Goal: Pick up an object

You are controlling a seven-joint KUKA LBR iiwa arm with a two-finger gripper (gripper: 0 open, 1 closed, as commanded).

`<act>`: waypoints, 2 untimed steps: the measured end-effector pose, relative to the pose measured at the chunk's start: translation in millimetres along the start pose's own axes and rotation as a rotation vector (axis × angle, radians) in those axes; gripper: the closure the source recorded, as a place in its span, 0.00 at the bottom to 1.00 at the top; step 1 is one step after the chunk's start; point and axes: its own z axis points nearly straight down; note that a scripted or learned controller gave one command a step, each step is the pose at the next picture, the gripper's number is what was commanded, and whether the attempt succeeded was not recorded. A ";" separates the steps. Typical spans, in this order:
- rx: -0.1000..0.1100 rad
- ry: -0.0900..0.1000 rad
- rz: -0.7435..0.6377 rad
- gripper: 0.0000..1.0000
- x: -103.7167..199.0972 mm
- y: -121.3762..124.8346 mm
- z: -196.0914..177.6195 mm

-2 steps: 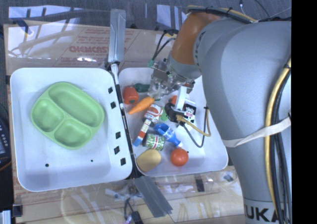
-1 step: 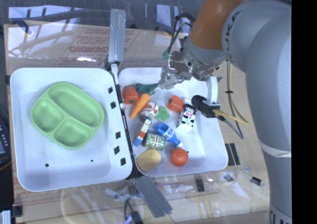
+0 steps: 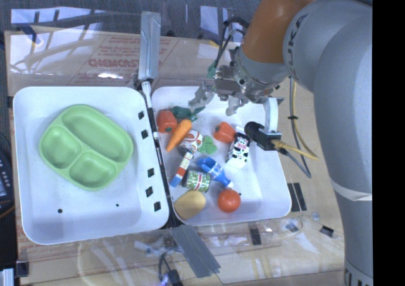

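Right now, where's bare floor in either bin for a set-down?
Left bin: bare floor rings the green divided plate, widest along the near edge and the near right corner. Right bin: crowded centre, carrot, cow figure, can, potato and tomato packed together. A bare strip runs along its right wall, near corner.

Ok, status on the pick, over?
Gripper open above right bin, nothing between fingers. Carrot nearest, lying loose. Toys crowded around it.
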 end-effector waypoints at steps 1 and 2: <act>-0.011 0.000 -0.048 0.00 -59.5 -23.0 118.0; -0.020 0.013 -0.047 0.00 -93.6 -21.4 132.0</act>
